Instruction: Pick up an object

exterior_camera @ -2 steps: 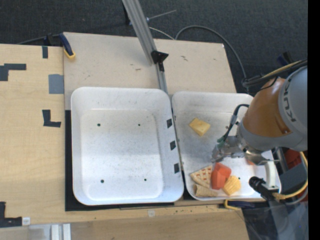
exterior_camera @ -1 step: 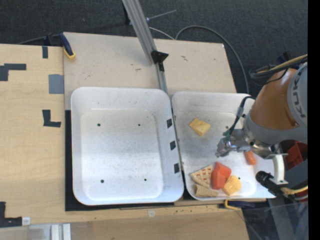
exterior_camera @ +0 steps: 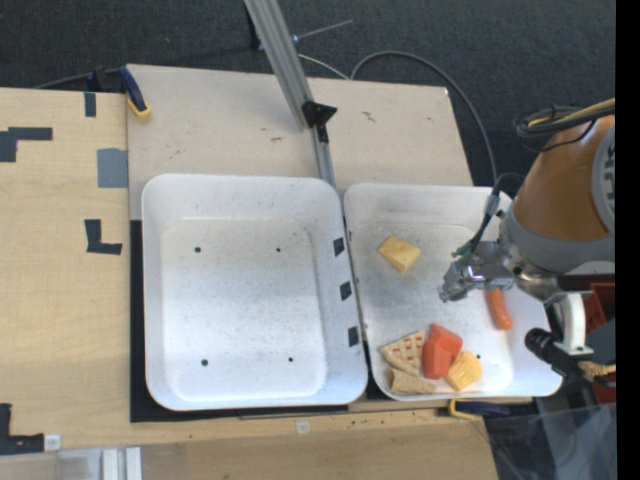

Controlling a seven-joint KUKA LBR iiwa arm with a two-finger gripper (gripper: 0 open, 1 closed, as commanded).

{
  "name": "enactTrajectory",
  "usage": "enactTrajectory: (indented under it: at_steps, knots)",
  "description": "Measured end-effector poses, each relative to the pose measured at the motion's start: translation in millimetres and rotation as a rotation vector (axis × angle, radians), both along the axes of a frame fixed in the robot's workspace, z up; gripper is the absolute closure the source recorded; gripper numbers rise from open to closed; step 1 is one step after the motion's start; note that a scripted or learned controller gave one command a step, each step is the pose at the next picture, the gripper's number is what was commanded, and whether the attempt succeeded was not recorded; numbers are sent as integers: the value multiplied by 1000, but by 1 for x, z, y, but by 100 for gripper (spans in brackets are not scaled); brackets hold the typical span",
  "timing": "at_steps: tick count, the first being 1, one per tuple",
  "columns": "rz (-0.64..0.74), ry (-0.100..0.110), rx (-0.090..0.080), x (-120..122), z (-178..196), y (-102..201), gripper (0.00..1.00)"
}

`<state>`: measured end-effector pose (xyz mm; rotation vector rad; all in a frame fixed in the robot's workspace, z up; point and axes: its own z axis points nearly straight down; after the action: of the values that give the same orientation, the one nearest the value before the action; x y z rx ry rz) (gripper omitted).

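We take the right bin point(exterior_camera: 420, 200) as our landmark. The left bin point(exterior_camera: 240, 288) sits against its left wall, the two touching along a shared edge, and we see nothing lying in it. Over the landmark's right rim hangs the arm point(exterior_camera: 560, 203), grey with its orange band, reaching in from the right.

Its gripper point(exterior_camera: 458, 286) hovers low over the middle of the right bin, a little right of centre. We cannot tell whether it is released or clenched, and nothing shows held in it.

We count five things in the right bin. One yellow block point(exterior_camera: 400, 254) lies in the upper middle, alone and well apart from the others. In the lower part a cluster of three touches or overlaps: one tan waffle-like piece point(exterior_camera: 405, 352), one red-orange chunk point(exterior_camera: 441, 351) partly on it, and one small yellow piece point(exterior_camera: 464, 371) at the chunk's lower right. One small orange carrot-like stick point(exterior_camera: 499, 310) lies near the right rim.

The relation that matters: the stick is just beside the gripper, to its lower right, long axis running roughly top to bottom with a slight slant. The yellow block lies up and to the left, near but clearly apart. We judge either a fair target; the block stands free of neighbours.
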<state>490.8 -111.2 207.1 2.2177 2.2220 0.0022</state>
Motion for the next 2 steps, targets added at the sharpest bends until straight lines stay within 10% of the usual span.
enactTrajectory:
  at_steps: [2]
  knots:
    - [5, 5, 2, 12, 33, 68, 100]
